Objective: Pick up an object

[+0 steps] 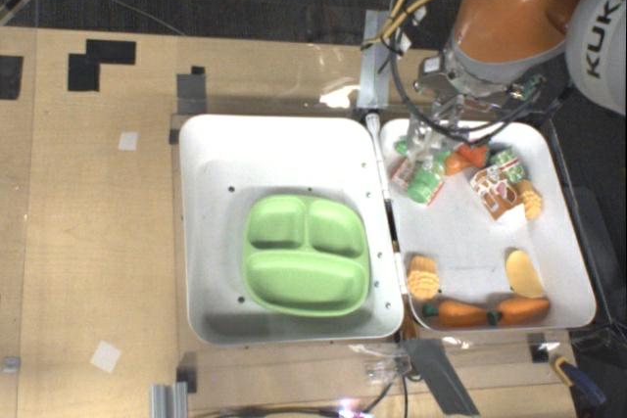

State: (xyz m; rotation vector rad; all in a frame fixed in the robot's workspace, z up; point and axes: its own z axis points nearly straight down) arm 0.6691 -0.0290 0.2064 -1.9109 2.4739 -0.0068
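My gripper (428, 149) hangs low over the back left part of the right bin (563, 240), under the orange wrist band. Its clear fingers reach down right at a small green packet (427, 183) and a reddish packet (405, 173); whether they touch these I cannot tell. An orange-red toy piece (468, 159) and a patterned box (498, 185) lie just to its right. Along the bin's front lie a corn cob (422, 277), two carrots (460, 312) (524, 310) and a yellow oval piece (524, 273).
The left bin (211, 162) holds a green three-compartment plate (305, 253). A divider ridge (382, 201) runs between the two bins. Cables loop above the wrist at the back right. Wooden bench surface spreads to the left.
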